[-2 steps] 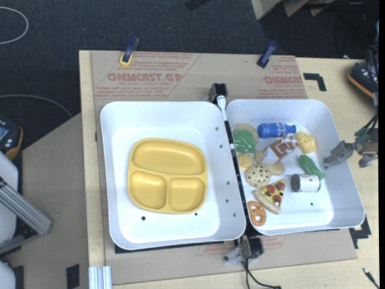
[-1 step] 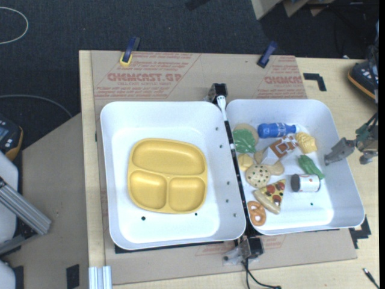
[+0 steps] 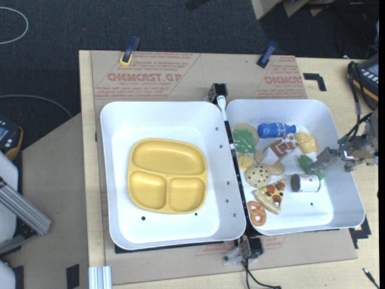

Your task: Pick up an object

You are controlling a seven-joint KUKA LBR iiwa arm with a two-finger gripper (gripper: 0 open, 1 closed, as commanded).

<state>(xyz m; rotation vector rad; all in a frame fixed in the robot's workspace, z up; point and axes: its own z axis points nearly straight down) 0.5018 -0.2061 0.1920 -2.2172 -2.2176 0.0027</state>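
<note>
Camera view: your gripper [image 3: 329, 156] sits low at the right bin's [image 3: 343, 206] right wall, beside a green toy [image 3: 310, 163]; whether its jaws are apart or together cannot be told. Nothing is visibly lifted, so the pick remains. Count: two bins, one yellow divided tray [image 3: 168, 174] in the left bin [image 3: 114, 161], roughly ten small food toys in the right.
</note>
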